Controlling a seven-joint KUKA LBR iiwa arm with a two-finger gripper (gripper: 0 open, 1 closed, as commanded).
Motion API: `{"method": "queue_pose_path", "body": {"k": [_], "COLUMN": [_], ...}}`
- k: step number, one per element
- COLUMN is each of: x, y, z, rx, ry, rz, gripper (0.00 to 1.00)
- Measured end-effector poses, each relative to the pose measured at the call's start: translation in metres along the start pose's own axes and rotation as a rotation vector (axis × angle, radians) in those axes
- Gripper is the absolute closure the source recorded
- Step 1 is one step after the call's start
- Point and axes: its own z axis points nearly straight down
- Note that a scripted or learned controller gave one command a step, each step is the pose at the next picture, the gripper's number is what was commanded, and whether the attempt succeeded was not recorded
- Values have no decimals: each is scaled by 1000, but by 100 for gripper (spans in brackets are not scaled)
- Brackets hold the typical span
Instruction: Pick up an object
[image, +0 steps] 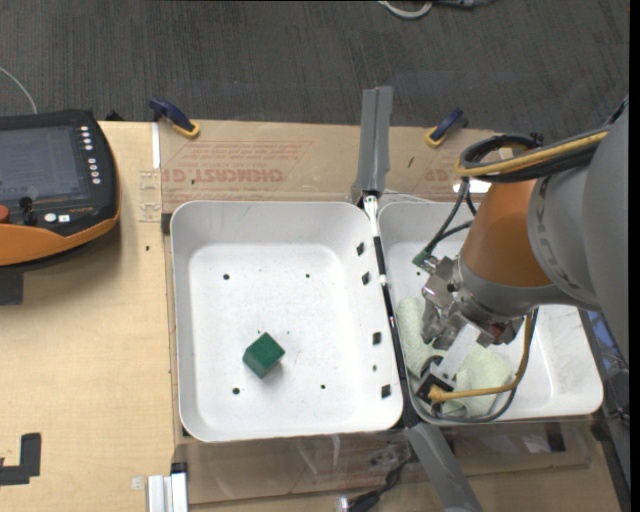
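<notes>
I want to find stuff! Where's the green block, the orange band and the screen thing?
green block (264, 355), camera view, top face
orange band (503, 232), camera view, middle of its curved side
screen thing (42, 165), camera view, its dark display

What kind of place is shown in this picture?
Probably a robotics lab or test cell: a robot arm reaches over two white bins on a bench, a teach pendant lies nearby, and clamps hold the cardboard.

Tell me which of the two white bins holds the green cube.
The left bin. The green cube lies on its floor, while the arm reaches down into the right bin.
</notes>
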Motion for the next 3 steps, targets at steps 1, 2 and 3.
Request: {"method": "queue_pose_path", "body": {"k": [1, 2, 3], "x": [0, 26, 29], "y": [0, -22, -24], "z": [0, 0, 0], "rx": [0, -1, -1], "ry": [0, 0, 0], "rz": [1, 4, 21], "gripper": [0, 0, 0]}}
